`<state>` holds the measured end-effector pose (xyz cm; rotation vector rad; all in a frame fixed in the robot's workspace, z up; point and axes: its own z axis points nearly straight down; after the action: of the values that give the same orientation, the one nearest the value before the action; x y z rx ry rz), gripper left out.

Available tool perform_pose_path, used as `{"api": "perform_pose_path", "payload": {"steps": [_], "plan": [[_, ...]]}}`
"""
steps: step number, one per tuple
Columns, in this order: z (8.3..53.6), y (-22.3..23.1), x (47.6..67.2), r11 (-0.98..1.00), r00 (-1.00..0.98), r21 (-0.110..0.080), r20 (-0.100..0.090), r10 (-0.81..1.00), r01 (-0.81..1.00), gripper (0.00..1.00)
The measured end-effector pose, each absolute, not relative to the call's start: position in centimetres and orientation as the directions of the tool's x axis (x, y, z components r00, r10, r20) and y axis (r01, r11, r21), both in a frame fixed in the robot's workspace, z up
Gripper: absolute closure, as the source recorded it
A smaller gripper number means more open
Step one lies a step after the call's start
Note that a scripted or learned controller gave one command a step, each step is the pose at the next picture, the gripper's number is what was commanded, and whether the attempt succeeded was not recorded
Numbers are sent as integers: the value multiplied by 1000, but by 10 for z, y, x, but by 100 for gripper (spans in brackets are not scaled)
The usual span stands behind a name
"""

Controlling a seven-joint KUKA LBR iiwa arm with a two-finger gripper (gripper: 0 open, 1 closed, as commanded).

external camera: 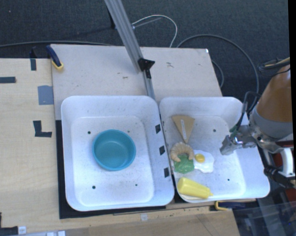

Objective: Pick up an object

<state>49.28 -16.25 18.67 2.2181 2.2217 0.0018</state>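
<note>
In the right bin (235, 106) lie a tan wedge (183, 125), a tan ring-shaped piece (181, 150) with a green piece (185, 165) against it, a toy fried egg (204, 161) and a yellow oblong object (192, 188) at the front edge. A blue bowl (114, 149) sits in the middle of the left bin (74, 113). My gripper (228, 147) hangs over the right part of the right bin, to the right of the fried egg and apart from it. Nothing shows in its grasp.
A grey metal pole (128, 33) slants down from the top to the seam between the bins. Cables loop on the dark floor behind the bench. The arm's grey and orange body (275, 109) stands over the right bin's right rim.
</note>
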Motion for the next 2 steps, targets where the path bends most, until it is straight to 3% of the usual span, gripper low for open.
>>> {"api": "perform_pose_path", "payload": {"steps": [1,2], "plan": [[238,-153,498,3,-3,4,-1,1000,1000,100],[260,-152,499,2,-2,1,-1,1000,1000,100]]}}
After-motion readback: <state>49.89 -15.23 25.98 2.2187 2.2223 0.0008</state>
